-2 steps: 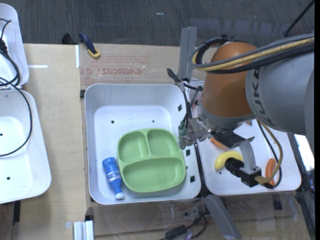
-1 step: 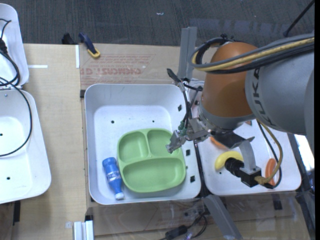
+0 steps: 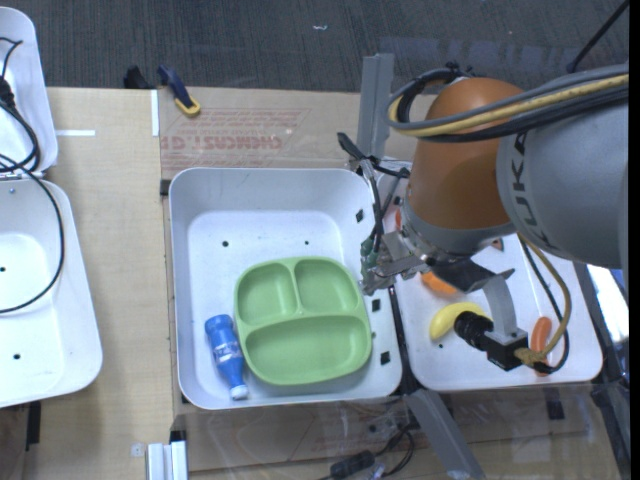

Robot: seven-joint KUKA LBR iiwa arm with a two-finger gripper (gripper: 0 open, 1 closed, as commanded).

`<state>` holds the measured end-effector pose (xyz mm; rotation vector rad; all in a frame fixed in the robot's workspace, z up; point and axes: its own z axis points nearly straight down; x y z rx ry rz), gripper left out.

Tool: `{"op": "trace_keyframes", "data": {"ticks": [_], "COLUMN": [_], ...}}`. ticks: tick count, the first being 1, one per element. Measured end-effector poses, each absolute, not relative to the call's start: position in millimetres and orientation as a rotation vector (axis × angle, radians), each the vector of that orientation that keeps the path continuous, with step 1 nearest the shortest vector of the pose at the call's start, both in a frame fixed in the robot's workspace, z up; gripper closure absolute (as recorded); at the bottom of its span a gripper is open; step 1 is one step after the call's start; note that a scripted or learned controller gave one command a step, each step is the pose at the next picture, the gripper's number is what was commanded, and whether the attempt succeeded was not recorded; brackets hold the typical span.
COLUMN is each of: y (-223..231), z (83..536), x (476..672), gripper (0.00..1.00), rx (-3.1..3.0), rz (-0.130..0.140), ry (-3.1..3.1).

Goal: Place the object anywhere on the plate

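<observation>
Camera view — green plate (image 3: pixel 300 320) in left bin (image 3: pixel 200 218); banana (image 3: pixel 452 320) right of plate, beneath arm. Gripper (image 3: pixel 378 268) grip cannot be told. Advice: centre over banana before descending.

Green three-compartment plate (image 3: pixel 300 320) flat in left bin; yellow banana (image 3: pixel 452 320) in right bin

Even bright light, soft shadows, sharp focus
</observation>
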<state>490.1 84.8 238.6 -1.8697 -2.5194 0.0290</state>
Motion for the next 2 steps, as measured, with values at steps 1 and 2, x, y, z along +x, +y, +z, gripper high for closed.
{"op": "trace_keyframes", "data": {"ticks": [1, 2], "y": [127.9, 127.8], "z": [176.2, 176.3], "x": [511.4, 511.6], "gripper": [1.0, 0.0], "rx": [-1.893, -1.894], "rz": [0.008, 0.007], "ry": [-2.505, -2.504]}}
